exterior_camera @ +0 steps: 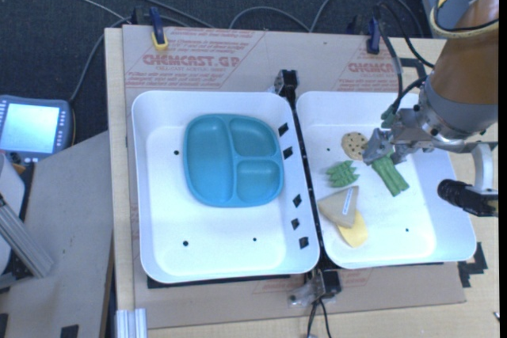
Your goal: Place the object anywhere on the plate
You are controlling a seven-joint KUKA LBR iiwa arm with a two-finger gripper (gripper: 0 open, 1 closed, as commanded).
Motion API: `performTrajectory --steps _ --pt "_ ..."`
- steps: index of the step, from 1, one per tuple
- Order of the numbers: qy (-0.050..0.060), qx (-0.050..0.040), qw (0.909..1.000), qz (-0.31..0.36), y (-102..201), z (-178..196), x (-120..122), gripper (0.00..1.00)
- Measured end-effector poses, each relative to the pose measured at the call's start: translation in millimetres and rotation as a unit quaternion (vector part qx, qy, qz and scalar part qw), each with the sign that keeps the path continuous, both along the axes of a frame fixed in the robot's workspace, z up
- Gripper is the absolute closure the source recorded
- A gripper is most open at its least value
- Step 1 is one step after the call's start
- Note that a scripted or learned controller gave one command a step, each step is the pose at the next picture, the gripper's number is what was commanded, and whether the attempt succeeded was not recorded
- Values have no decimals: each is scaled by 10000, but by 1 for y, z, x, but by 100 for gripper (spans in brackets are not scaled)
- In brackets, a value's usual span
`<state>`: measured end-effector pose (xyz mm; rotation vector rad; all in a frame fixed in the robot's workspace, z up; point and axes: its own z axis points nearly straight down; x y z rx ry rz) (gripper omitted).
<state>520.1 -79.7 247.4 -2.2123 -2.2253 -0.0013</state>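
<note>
Your view of the gripper (380, 148) is poor: the orange-banded arm (467, 59) hangs over the right bin (412, 245) and runs off the frame's right edge, and its bulk covers the wrist, so you cannot tell how the jaws stand. The gripper sits low near the middle of the right bin, right at the upper end of a green stalk-like piece (390, 176), which lies tilted on the bin floor; contact is unclear. Just beside it are a tan speckled cookie (353, 143) toward the bin's far edge, a leafy green item (341, 173), and a cream wedge (341, 206) overlapping a yellow piece (354, 232) toward the near edge. The blue sectioned plate (234, 160) rests in the left bin (158, 194), well apart.
</note>
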Motion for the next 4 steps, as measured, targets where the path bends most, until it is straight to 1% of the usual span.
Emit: performTrajectory --steps 1,2,3,4 --pt "-8 0 10000 7 63 -4 11 100" --pt "-13 -5 10000 6 120 -13 31 100" --pt "-16 -2 10000 6 174 -8 40 100" --pt "-2 -8 10000 -4 218 -31 49 100"
